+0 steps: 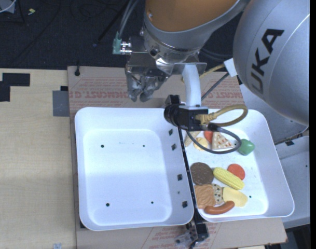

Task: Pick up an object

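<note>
Evidently nothing has been picked up yet. The end effector is seen raised over the printed cardboard sheet, beyond the far-left corner of the right bin. No object is seen in it, and whether it is set wide or narrow cannot be told from this angle. The whole task is therefore judged to be left: a target has to be chosen, the end effector carried across and lowered into the right bin, closed on something, and lifted.

All the candidates are gathered inside the right bin. Toward its far side a pizza slice and a green ball are found. At its middle a brown disc, a corn cob and a red disc are packed close. Near its front edge a sausage lies against a toast piece and a yellow wedge.

Crowding is judged the main hindrance, since most pieces touch a neighbour and two might be caught at once. The green ball, set apart by the right wall, is judged the freest. The left bin, joined to the right bin's left rim, offers no object. The arm looms over the right bin's far corner, and that part is partly screened.
</note>
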Tool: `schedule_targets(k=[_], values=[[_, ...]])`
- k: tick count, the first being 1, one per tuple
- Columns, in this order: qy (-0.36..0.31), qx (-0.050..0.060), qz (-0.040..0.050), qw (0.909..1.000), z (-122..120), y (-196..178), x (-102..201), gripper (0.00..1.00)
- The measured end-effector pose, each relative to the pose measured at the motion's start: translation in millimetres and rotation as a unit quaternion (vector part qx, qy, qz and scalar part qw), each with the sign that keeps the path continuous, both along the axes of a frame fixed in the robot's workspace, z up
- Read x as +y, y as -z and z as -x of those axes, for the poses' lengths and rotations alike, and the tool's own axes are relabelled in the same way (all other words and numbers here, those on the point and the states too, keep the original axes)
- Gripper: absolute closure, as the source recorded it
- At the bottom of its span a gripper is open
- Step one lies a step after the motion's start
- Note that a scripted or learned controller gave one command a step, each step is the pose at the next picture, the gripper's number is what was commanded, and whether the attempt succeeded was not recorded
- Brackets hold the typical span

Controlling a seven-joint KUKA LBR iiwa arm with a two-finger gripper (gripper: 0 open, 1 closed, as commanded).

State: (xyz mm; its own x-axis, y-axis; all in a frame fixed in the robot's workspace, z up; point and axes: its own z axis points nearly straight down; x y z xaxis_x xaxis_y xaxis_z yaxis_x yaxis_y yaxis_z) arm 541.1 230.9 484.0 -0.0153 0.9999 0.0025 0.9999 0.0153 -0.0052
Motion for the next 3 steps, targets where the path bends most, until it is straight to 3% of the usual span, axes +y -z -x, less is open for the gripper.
schedule_targets(k=[1, 3], values=[[0.007, -0.003, 0.0007, 1.0000, 13.6, -56.4, -1.0, 1.00], [0.012, -0.002, 0.0028, 0.9999, -105.5, -52.1, -142.2, 1.00]])
